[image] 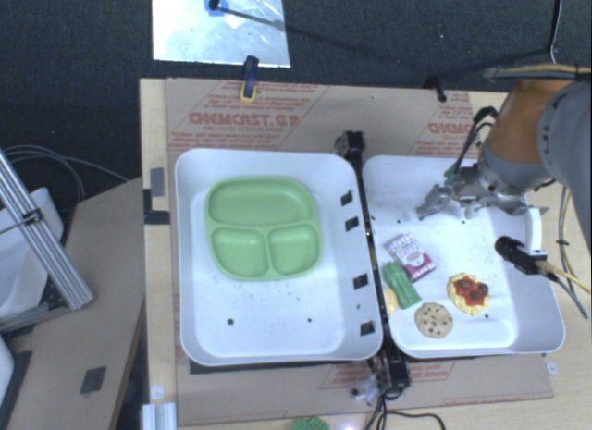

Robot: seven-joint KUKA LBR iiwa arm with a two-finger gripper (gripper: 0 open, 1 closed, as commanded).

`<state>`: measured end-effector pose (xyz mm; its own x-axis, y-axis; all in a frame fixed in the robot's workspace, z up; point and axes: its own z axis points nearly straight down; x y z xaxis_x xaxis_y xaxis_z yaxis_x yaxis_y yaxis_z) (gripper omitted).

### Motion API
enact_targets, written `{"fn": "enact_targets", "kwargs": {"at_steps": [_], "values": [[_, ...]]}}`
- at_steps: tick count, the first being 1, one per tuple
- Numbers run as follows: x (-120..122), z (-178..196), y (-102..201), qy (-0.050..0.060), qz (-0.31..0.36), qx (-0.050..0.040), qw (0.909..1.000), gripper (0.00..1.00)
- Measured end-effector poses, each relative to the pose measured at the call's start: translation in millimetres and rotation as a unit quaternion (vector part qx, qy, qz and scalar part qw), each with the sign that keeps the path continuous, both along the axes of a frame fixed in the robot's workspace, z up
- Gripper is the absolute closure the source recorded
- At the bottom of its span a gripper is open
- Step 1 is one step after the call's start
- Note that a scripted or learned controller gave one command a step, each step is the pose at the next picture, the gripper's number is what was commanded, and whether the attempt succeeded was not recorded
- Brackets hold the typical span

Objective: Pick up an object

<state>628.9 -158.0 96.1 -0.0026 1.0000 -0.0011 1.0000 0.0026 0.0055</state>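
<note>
Toy food pieces are all in the right bin point(518, 326), bunched in its near half.

Hard-to-read stuff first, left to right. A metal frame point(28, 234) at the left edge is cut off by the picture. A small green thing point(310, 423) at the near edge is cropped, so I can't say what it is. A little yellow bit point(390, 301) is half tucked behind the green piece point(400, 282), close to the bin's left wall. The print on the pink-and-white packet point(407, 254) is too small to read.

Surface: both bins sit on a brown board point(305, 114) with red CHEMCAST lettering. There's dark carpet point(74, 49) all around it, and a shiny sheet point(220, 12) lies on the carpet at the far side.

Counts: two white bins. The left bin point(190, 262) has one green divided plate point(264, 227) with three compartments, lying flat. The right bin has five bits:
- one packet
- one green piece just on the packet's near side
- one yellow bit
- one round cookie point(434, 320), nearest of the lot
- one yellow piece with a red top point(468, 292), just right of the cookie and not touching it

One gripper point(444, 206) sits over the right bin's far half, beyond the packet and apart from it. Its fingers look spread a bit, with nothing between them.
</note>
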Motion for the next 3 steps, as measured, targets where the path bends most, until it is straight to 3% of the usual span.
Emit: {"fn": "enact_targets", "kwargs": {"at_steps": [1, 2, 3], "values": [[-77.5, -3.2, 77.3, 0.006, 0.002, 0.0029, 1.0, 0.0], [-122.3, -12.7, 74.2, 0.005, -0.002, 0.0012, 1.0, 0.0], [-138.1, -12.0, 75.5, 0.003, -0.001, 0.0011, 1.0, 0.0]]}}
